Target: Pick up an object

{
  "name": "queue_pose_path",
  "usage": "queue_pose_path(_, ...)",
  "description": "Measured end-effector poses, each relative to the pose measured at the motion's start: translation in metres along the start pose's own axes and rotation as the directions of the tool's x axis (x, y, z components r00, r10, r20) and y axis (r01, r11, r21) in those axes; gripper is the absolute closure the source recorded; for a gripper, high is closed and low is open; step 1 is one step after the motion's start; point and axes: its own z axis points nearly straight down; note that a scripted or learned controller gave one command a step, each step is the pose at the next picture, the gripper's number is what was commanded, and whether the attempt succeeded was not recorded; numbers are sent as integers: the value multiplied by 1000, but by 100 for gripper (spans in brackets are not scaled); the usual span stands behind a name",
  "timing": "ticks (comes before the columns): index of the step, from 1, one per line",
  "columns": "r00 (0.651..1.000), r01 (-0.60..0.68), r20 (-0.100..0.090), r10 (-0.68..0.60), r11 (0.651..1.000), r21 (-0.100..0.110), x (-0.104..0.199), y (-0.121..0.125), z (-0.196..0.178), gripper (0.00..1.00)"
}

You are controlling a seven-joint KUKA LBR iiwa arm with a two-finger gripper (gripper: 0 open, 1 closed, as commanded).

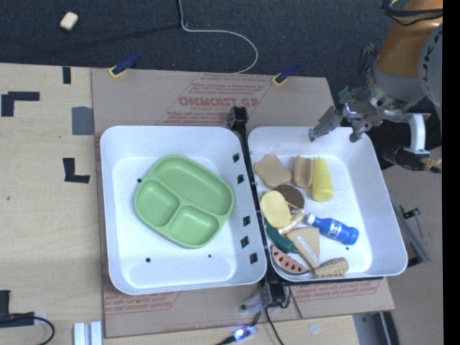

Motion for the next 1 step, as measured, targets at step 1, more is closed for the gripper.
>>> queue_pose_path(1, 1000, -3, -1, 3, 1000, 0, 16, -48, 150, 0)
